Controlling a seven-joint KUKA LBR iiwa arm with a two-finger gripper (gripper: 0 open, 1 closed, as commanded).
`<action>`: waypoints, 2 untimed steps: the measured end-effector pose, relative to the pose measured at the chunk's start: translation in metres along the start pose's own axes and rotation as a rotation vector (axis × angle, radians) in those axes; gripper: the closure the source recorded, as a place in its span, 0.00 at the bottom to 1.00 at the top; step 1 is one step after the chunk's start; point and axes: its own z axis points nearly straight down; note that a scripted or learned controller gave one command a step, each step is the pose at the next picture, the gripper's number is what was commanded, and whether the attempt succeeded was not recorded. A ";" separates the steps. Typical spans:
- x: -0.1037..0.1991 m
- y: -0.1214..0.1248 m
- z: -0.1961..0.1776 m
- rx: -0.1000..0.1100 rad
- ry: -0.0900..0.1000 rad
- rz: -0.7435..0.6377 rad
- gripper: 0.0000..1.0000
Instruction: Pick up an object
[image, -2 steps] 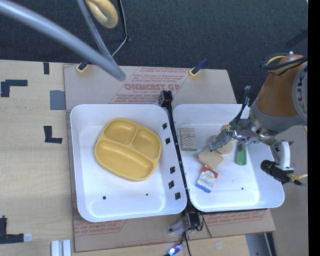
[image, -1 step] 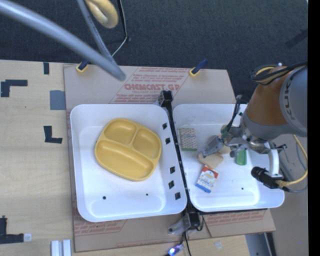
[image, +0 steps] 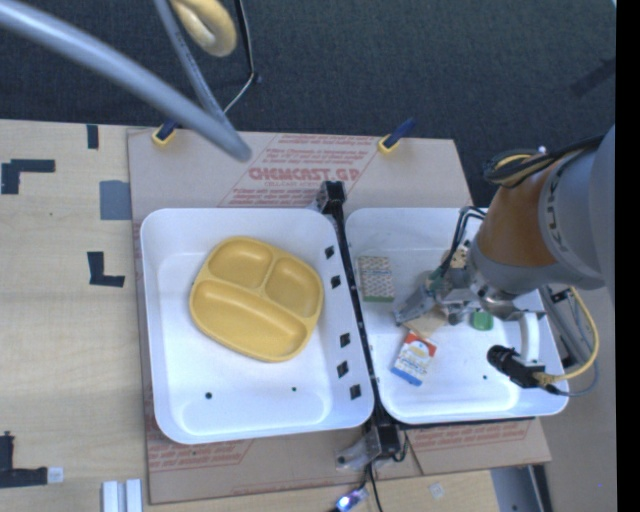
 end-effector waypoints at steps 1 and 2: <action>0.001 0.001 -0.013 -0.005 0.001 -0.002 1.00; -0.009 0.001 -0.066 -0.010 -0.001 0.001 1.00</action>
